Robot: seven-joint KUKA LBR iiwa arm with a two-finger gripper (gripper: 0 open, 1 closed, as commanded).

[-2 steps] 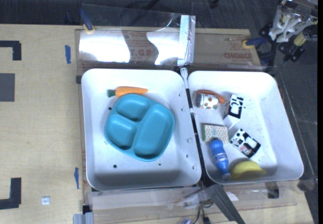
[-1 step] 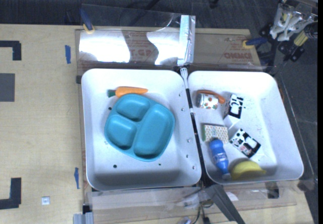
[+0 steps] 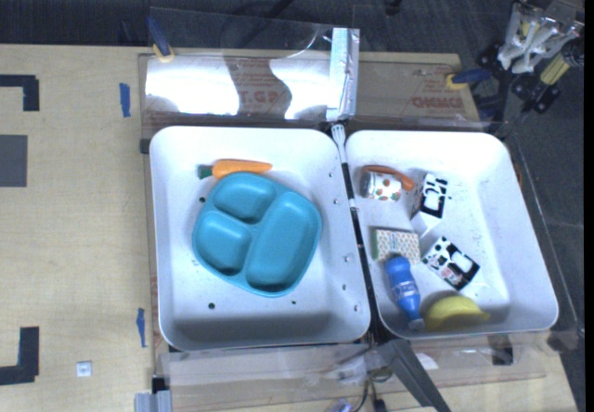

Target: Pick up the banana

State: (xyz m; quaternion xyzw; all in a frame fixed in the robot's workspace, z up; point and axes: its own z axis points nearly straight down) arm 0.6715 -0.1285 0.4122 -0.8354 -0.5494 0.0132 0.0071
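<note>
The banana [image 3: 453, 309] is yellow and lies near the front edge of the right bin [image 3: 520, 215]. It touches the base of a blue bottle [image 3: 403, 285] on its left. The gripper [image 3: 536, 41] hangs at the top right of the camera view, beyond the back right corner of the right bin and far from the banana. Nothing can be seen held in it.
The right bin also holds two black-and-white patterned pieces [image 3: 450, 262] [image 3: 432, 197], a small cup with an orange handle [image 3: 383, 184] and a speckled pad [image 3: 396, 242]. In the left bin [image 3: 176, 289] lie a blue divided plate [image 3: 257, 231] and a carrot [image 3: 239, 168].
</note>
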